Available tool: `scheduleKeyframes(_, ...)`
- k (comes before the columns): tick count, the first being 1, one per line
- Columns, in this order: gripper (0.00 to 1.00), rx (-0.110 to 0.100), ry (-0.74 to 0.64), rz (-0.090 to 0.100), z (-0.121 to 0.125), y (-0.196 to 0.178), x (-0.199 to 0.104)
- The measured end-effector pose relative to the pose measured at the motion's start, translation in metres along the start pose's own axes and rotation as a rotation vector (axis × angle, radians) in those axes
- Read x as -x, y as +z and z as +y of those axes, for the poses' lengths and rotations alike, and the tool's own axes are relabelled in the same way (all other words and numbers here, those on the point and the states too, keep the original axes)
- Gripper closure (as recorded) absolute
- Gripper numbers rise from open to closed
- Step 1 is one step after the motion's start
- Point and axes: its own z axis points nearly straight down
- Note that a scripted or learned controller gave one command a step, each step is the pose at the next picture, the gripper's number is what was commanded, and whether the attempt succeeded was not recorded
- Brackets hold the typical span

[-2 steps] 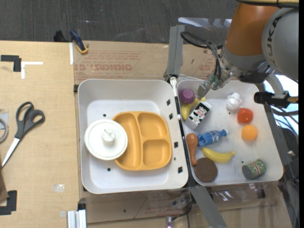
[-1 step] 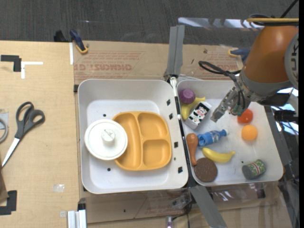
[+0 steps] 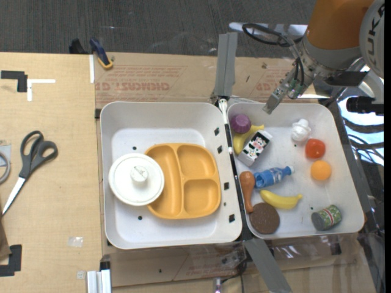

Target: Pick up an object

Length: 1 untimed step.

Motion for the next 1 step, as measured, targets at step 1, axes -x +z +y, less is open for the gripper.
scheduleKeyframes(1,1.0,0.0,-0.255,0.002,-0.0505,0.1412,0.0361)
